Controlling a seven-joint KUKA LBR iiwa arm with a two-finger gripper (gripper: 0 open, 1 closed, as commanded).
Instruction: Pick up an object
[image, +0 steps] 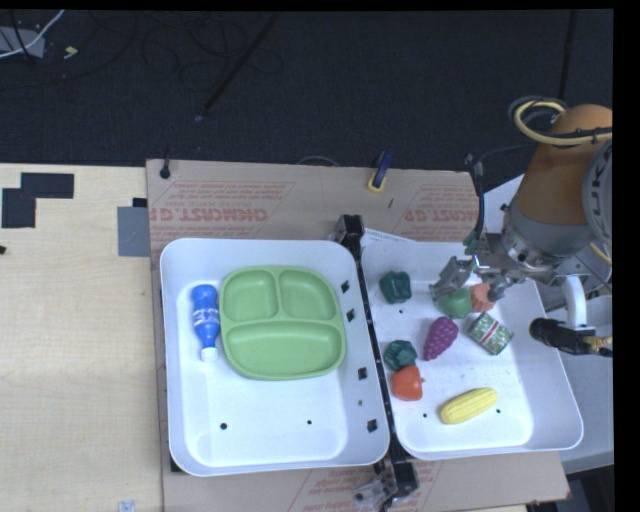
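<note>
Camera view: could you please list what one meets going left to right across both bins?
Blue bottle → green plate → purple grapes → corn

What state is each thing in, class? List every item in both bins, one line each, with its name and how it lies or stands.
Bottle: lying flat, left bin, beside the plate.
Plate: flat, right way up, left bin.
Corn: lying on its side, right bin.
Grapes: lying, right bin.
Can: tipped over, right bin.
Tomato: resting against a dark green item.
Pepper: sitting alone, right bin.
Gripper: low over a green ball.
</note>
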